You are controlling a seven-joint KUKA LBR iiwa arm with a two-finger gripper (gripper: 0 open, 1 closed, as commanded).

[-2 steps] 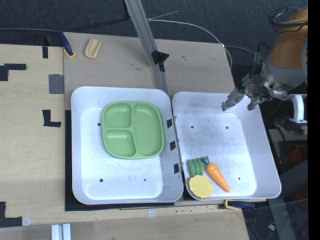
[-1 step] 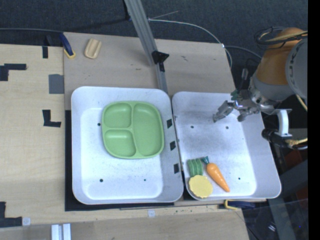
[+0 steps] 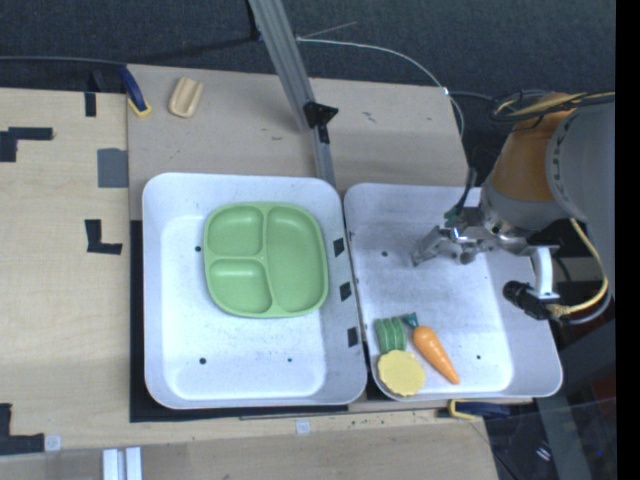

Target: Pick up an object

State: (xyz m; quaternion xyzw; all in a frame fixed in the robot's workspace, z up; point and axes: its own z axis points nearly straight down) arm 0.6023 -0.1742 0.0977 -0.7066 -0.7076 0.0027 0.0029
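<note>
The end effector (image 3: 432,251) hangs over the middle of the right bin (image 3: 520,368), its metal fingers close over the bin floor with nothing between them; whether they are spread or pressed together I cannot tell. A toy carrot (image 3: 436,354), a green ridged toy (image 3: 394,334) and a yellow disc (image 3: 401,373) lie together at that bin's front left corner. A green divided plate (image 3: 266,259) sits in the left bin (image 3: 165,368).

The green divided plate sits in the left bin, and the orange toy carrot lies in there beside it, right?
Not quite. The green divided plastic plate is in the left white bin, but the orange toy carrot lies in the right white bin, near its front edge, as the camera view shows.
</note>
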